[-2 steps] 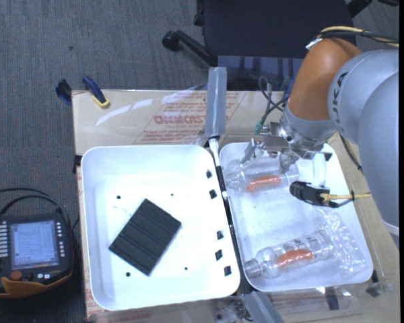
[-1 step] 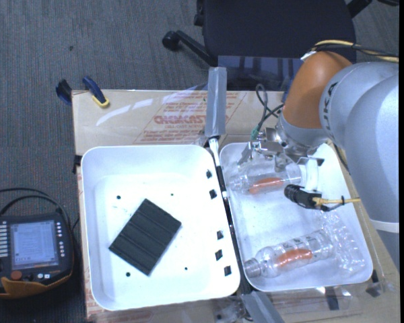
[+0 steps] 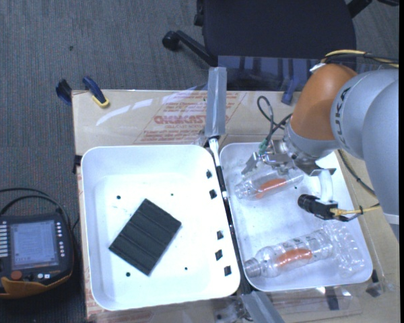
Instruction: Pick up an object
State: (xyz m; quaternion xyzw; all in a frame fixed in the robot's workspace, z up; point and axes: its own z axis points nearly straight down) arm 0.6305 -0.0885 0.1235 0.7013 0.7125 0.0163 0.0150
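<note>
My gripper [image 3: 268,161] is low in the right bin [image 3: 242,155], near its upper left part. A clear plastic bottle with an orange item inside [image 3: 268,186] lies right below the gripper, touching or almost touching it. A second, larger clear bottle with orange inside [image 3: 303,254] lies along the front of the same bin. A black ribbed rectangular pad [image 3: 145,235] rests flat in the left bin [image 3: 94,180]. The arm's orange band [image 3: 323,106] sits above the wrist.
A grey divider bar [image 3: 215,113] runs between the bins at the back. A black cable connector [image 3: 314,205] hangs by the wrist. A teach pendant [image 3: 30,247] lies on the floor at left, and an office chair [image 3: 276,25] stands behind the bench.
</note>
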